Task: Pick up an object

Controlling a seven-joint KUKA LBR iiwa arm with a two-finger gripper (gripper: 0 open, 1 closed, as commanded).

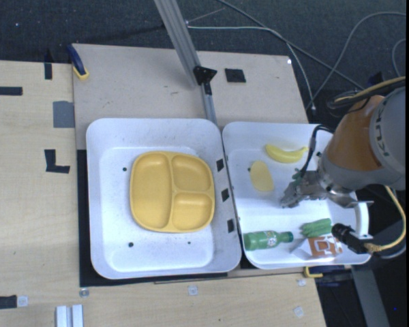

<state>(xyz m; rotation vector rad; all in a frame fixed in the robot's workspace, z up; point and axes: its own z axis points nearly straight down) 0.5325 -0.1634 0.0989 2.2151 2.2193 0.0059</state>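
The right bin [242, 142] holds a yellow banana [284, 153] at the back, a pale yellow oval piece [262, 176] in the middle, a green bottle [267, 239] lying near the front, a small green object [317, 227] and an orange and white carton [322, 247] at the front right. My gripper [292, 197] hangs low over the bin floor, just right of the oval piece and above the bottle. Nothing shows between its tips.
The left bin [99, 182] holds a yellow divided tray [171, 191]. A metal pole [180, 36] slants across the back of the bench. Cables trail at the back right. The grey arm with its orange band [358, 142] covers the right bin's right side.
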